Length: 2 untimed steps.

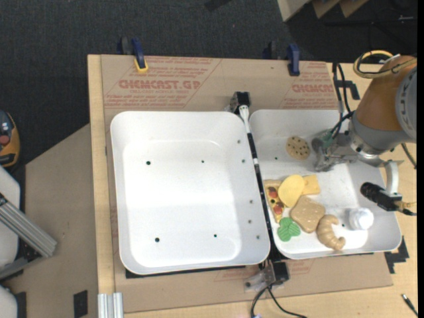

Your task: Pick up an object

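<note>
— Dark carpet surrounds a brown counter (199,78) printed "CHEMCAST GP", pinned by two blue clamps (139,52). How many bins?

— Two white ones, side by side: left bin (179,191), right bin (331,128).

— And the objects?

— Seven, all in the right bin: a cookie (298,147), a yellow piece (291,189), a toast slice (307,214), a croissant (330,232), a green item (287,229), a pizza-like piece (273,199) and a small white cup (360,219).

— The arm?

— Its tool (323,152) hovers just right of the cookie; whether it is clenched or released, I cannot tell. Cables (341,101) trail behind.
</note>
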Each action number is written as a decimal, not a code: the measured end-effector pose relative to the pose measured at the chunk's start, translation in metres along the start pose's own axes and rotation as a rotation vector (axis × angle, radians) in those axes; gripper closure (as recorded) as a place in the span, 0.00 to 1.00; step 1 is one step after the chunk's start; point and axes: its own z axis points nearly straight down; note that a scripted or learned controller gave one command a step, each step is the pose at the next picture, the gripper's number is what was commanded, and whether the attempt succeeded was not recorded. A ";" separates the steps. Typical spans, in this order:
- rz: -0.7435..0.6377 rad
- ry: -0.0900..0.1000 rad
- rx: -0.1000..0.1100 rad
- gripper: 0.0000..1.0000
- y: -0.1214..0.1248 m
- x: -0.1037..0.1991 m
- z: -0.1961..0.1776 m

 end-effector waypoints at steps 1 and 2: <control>0.002 0.000 0.001 1.00 -0.064 -0.037 0.000; -0.011 -0.004 -0.025 1.00 -0.051 0.018 -0.181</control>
